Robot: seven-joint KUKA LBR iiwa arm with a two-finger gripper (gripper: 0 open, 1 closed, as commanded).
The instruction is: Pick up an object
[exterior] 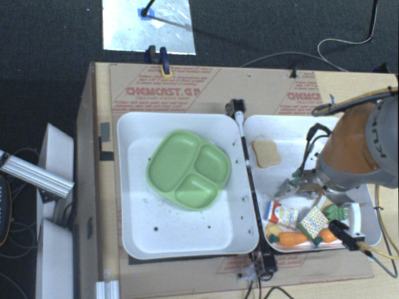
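Gripper [298, 189] on the grey arm [358, 151], with its orange band, hangs low inside the right bin [293, 143], near the middle of that bin's floor; whether it is wide, narrow or holding anything cannot be told, as the arm's bulk and the blur hide that part. At about five o'clock from it, heaped in the bin's near corner, lie the small things to pick from: a white and red packet [283, 215], an orange carrot [292, 238] along the front wall, a yellow checkered packet [313, 222] and a green leafy piece [337, 212], all touching or just beside one another. At about ten o'clock from the gripper a tan slice of bread [267, 153] lies alone, well apart from the heap. At nine o'clock, the left bin [140, 238] bears a green divided plate [189, 169] on its floor.
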